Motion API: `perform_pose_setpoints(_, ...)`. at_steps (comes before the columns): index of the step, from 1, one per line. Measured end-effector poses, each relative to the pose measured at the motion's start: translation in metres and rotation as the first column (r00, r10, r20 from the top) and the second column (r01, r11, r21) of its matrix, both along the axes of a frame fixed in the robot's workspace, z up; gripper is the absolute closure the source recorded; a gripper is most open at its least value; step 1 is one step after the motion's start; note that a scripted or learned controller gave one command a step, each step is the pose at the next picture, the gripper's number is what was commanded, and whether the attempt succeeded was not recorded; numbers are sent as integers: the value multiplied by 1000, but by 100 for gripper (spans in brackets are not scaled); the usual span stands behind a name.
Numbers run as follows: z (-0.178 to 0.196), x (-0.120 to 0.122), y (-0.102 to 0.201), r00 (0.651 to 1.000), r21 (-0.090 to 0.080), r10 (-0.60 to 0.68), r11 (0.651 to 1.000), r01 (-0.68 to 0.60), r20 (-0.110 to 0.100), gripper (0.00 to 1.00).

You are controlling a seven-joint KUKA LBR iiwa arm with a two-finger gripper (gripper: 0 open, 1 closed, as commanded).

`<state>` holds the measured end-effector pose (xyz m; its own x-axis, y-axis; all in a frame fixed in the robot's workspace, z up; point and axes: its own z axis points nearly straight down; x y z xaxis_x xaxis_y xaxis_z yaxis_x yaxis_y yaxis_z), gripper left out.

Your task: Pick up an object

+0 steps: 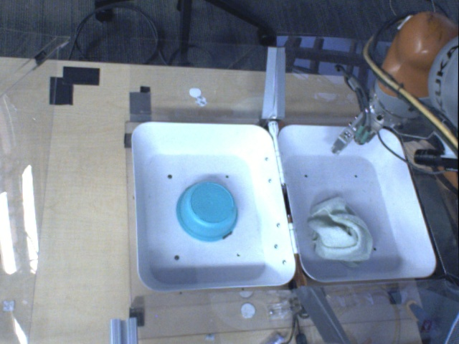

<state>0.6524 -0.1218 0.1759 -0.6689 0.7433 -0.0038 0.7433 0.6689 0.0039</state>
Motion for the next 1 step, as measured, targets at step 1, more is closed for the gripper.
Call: perform_pose_setpoints(1, 55, -44, -57, 992, -3, 126, 992, -126, 3, 100)
